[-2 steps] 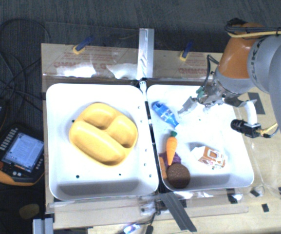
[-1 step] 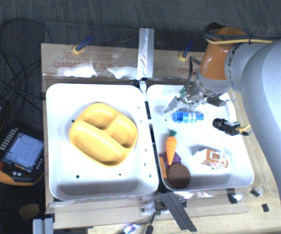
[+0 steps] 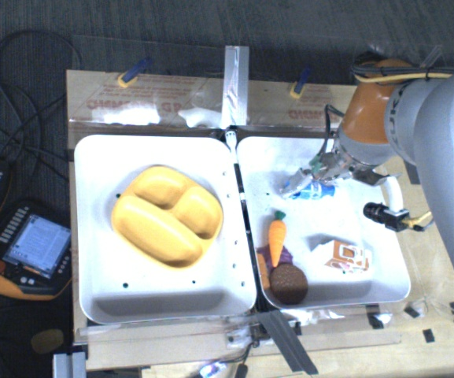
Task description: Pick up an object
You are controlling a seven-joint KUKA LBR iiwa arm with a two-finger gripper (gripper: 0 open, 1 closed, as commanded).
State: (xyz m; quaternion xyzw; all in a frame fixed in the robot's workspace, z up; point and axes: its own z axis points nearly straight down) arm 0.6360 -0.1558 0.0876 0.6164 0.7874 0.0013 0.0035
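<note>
In the right bin lie an orange carrot with a green top, a brown ball with a purple piece beside it, and a white and orange packet. A small blue and white object rests near the bin's back. My gripper is low over that blue and white object, reaching in from the right below the orange band. Whether it touches the object is unclear. A large yellow bun-shaped object fills the middle of the left bin.
The divider between the two bins runs down the middle. A black and white fitting on the arm hangs over the right bin's right side. A handheld controller and cables lie on the floor at the left.
</note>
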